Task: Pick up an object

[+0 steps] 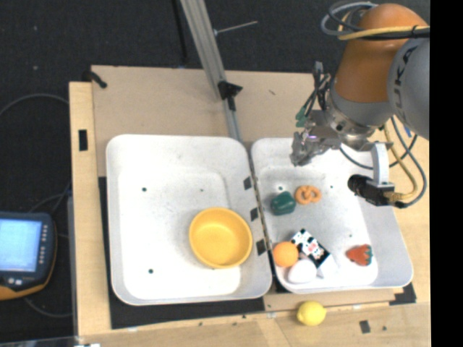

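Observation:
The right bin (376,215) holds several small objects: a green piece (283,204), an orange pretzel-shaped piece (308,194), an orange ball (285,254), a black-and-white patterned block (309,244), a white egg-like piece (302,272) and a red strawberry-like piece (359,254). My gripper (304,152) hangs over the far left part of that bin, above and behind the green piece and the pretzel. Nothing shows between its fingers.
A yellow bowl (220,236) sits in the left bin (145,194). A yellow lemon (311,313) lies on the bench in front of the right bin. A metal pole (210,49) slants up behind the bins. A handheld screen (22,255) lies far left.

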